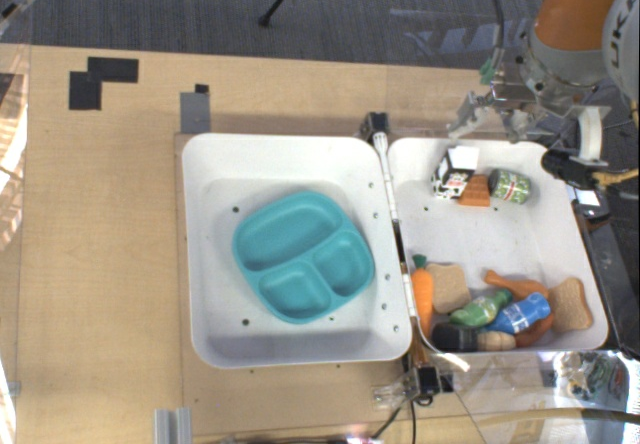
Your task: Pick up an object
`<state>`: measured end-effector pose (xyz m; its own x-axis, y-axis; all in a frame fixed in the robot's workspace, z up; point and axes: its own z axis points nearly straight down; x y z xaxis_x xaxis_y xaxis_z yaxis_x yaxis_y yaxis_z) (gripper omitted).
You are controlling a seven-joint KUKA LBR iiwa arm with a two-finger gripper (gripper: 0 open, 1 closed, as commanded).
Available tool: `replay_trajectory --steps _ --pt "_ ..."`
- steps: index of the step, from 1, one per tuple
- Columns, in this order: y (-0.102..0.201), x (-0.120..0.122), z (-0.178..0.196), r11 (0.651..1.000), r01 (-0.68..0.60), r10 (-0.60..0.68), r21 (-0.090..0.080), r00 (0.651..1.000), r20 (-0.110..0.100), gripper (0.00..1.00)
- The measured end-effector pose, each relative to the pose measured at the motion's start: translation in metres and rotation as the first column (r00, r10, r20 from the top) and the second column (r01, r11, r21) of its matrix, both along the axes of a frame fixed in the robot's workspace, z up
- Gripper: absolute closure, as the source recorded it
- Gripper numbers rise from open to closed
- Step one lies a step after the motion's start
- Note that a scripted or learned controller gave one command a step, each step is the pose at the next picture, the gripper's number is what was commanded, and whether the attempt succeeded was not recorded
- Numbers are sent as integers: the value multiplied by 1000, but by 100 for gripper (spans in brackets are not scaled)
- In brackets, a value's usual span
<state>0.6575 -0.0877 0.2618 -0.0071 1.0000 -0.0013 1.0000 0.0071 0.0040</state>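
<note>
Camera view: my gripper hangs above the right bin's far rim, fingers spread apart, nothing between them. Just below it sit a black-and-white toy, an orange block and a green can, bunched together. The near edge is crowded: carrot, bread slice, blue bottle. Bare floor mid-bin. The left bin holds a teal divided tray.
</note>
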Motion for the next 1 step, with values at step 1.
replay_trajectory --steps 1 --pt "-15 8 -148 994 113 -113 1 994 -17 0"
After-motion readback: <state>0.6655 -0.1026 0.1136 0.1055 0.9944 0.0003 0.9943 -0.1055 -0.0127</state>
